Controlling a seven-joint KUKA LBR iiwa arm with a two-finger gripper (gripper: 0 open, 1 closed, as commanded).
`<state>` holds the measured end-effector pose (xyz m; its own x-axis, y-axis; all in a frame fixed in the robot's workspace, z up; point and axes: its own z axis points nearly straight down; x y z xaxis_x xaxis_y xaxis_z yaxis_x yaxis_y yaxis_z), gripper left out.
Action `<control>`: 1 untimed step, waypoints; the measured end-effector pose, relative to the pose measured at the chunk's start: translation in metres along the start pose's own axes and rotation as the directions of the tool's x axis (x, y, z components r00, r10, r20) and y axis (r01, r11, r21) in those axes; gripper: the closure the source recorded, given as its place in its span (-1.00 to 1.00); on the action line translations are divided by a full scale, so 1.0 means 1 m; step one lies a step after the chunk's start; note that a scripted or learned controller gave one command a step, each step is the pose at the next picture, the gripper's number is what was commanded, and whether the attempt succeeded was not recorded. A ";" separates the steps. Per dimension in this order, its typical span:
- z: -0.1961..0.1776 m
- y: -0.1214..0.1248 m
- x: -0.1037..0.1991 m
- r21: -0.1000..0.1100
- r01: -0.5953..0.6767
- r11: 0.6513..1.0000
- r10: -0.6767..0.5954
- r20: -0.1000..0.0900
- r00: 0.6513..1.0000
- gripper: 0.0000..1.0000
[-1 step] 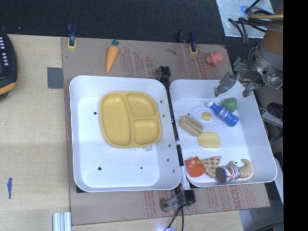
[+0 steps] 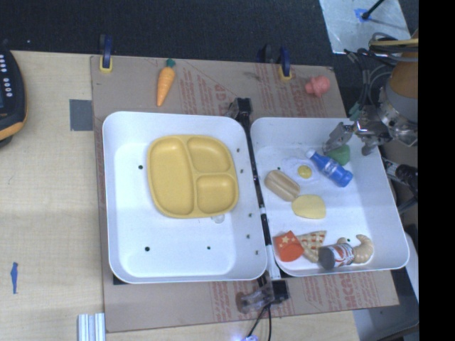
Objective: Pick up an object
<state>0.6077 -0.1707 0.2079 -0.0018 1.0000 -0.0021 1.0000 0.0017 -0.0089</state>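
My gripper [image 2: 353, 139] hangs over the far right corner of the right bin [image 2: 387, 212], fingers spread and open with nothing between them. Just below its left finger lies a small green object [image 2: 343, 155], touching a blue bottle [image 2: 331, 168] that lies tilted. Further left are a fried egg [image 2: 304, 170], a hot dog bun [image 2: 282, 185] and a pale yellow piece [image 2: 308, 206]. Along the near wall lie a red piece with a star [image 2: 288, 246], a pizza slice [image 2: 313, 242], a small can [image 2: 333, 255] and a croissant [image 2: 363, 249].
The left bin [image 2: 128, 247] holds a yellow divided plate [image 2: 192, 175]. On the cardboard behind the bins lie a toy carrot [image 2: 165, 82] and a pink object [image 2: 318, 84]. A dark device [image 2: 8, 91] sits at the left edge of the bench.
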 end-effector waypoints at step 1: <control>0.091 0.016 -0.036 0.002 0.001 1.000 -0.001 -0.001 1.000 -1.00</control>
<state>0.6235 -0.2072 0.1166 -0.0029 1.0000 -0.0008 0.9999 0.0029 -0.0113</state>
